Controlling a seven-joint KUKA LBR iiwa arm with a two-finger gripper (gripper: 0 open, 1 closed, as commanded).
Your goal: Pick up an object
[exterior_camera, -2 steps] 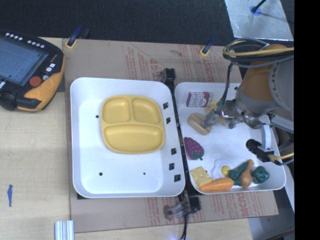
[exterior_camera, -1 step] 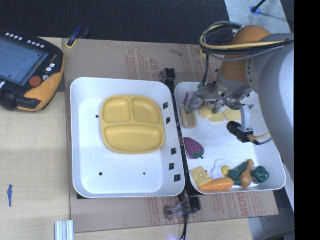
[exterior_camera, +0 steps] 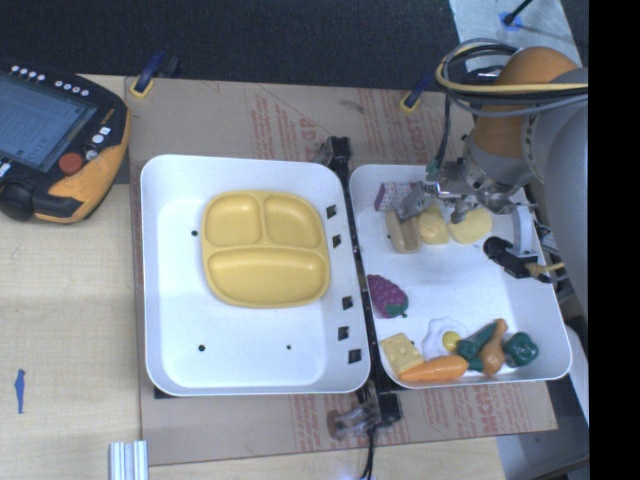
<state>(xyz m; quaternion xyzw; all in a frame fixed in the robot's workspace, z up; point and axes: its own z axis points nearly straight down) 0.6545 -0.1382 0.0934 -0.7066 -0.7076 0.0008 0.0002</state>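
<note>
Jaws state can't tell, gripper [exterior_camera: 428, 200] low at right bin [exterior_camera: 520, 308] far edge by tan block [exterior_camera: 403, 234] and two yellow lumps [exterior_camera: 450, 228], which look like light rigid slick plastic toys, best pinched across narrow sides.

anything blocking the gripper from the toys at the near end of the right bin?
Nothing visible. The gripper sits low at the far end of the right bin, among the yellowish pieces. Bare bin floor lies between it and the carrot, cheese and grapes.
</note>
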